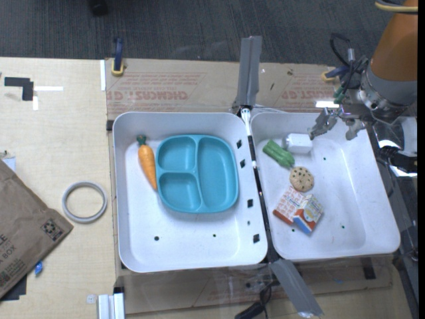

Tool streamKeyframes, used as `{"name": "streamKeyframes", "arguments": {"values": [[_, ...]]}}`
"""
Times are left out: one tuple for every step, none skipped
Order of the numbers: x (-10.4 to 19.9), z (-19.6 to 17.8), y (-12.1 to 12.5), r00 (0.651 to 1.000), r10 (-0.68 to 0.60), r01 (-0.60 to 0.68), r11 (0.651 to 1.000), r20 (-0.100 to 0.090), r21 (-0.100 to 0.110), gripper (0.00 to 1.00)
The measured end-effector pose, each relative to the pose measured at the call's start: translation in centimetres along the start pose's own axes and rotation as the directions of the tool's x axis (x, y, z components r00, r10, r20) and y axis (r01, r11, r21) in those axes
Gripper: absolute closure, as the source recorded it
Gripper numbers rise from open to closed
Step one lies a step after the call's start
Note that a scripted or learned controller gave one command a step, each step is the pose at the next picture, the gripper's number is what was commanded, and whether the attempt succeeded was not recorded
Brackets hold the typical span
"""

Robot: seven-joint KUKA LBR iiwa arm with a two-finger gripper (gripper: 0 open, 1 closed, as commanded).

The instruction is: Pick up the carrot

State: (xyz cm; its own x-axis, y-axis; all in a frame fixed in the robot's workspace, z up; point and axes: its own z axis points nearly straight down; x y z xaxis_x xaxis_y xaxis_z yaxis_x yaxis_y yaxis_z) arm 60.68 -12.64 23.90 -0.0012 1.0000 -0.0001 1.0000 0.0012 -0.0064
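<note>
Two bins separated the pincer [337,121], apparently spread and empty over the right bin's [378,198] far edge, from the carrot [147,165]. It lay just beside the blue tray [199,173], so a finger could hit the tray.

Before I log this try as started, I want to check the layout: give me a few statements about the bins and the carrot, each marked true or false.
1. The carrot lies in the left bin. True.
2. The carrot rests inside the blue plate. False: it lies on the bin floor, left of the plate.
3. The cookie is in the right bin. True.
4. The gripper holds the carrot. False: it hovers over the right bin's far edge, away from the carrot.
</note>
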Motion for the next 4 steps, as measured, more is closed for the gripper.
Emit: {"name": "streamKeyframes", "arguments": {"values": [[0.6, -11.0, 2.9, 0.8, 0.6, -0.6, 0.8, 0.002, -0.001, 0.0], [-5.9, -16.1, 4.1, 0.928, 0.371, -0.371, 0.928, 0.001, -0.002, 0.0], [-7.6, -20.0, -1.9, 1.0, -0.016, 0.016, 1.0, 0.001, 0.0, 0.0], [-7.5, -20.6, -1.7, 1.0, -0.019, 0.019, 1.0, 0.002, 0.004, 1.0]]}}
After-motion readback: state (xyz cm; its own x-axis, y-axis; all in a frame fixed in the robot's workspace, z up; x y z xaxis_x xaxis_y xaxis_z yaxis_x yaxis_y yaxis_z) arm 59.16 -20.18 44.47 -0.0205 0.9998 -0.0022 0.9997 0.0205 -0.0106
